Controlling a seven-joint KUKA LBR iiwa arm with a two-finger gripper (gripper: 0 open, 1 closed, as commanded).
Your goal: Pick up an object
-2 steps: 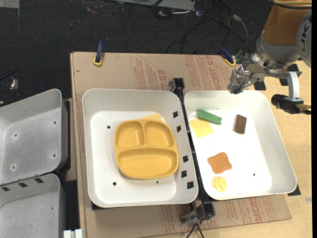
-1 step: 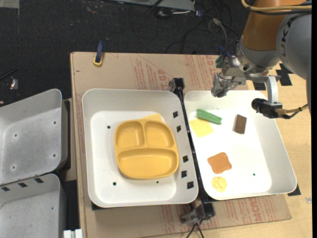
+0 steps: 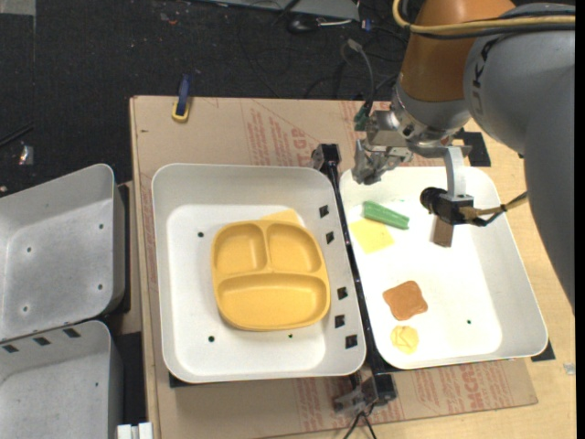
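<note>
My gripper [image 3: 373,165] hangs over the far left corner of the right bin [image 3: 512,282], just above and behind a green stick-shaped piece [image 3: 385,215]. Nothing shows held in it. In front of the green piece lies a pale yellow flat slice [image 3: 372,237]. Nearer the front of the same bin are a brown toast-like piece [image 3: 405,300] and a small round yellow piece [image 3: 405,338].
The left bin [image 3: 183,245] holds a yellow compartment plate [image 3: 271,275]. A black divider with clips [image 3: 342,263] runs between the bins. A black fitting with a brown tip [image 3: 442,214] hangs from the arm over the right bin. The arm's grey body [image 3: 530,71] overhangs the far right.
</note>
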